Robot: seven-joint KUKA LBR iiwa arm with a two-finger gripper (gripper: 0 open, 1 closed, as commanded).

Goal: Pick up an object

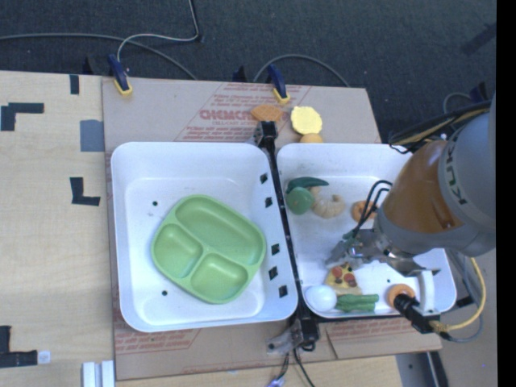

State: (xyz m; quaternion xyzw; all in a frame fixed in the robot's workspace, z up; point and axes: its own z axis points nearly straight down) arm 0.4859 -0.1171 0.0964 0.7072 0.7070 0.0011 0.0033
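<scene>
My gripper reaches into the right bin from the right, its dark fingers low over the bin floor. Just below it lies a small yellow and red toy. A white egg-like ball and a green pod sit at the bin's near edge, with an orange piece to their right. A green pepper-like toy, a tan piece and a small orange item lie farther back.
The left bin holds a green divided plate. Behind the bins, on the cardboard, rest a yellow toy and an orange one. A dark cable loops beside the arm's wrist.
</scene>
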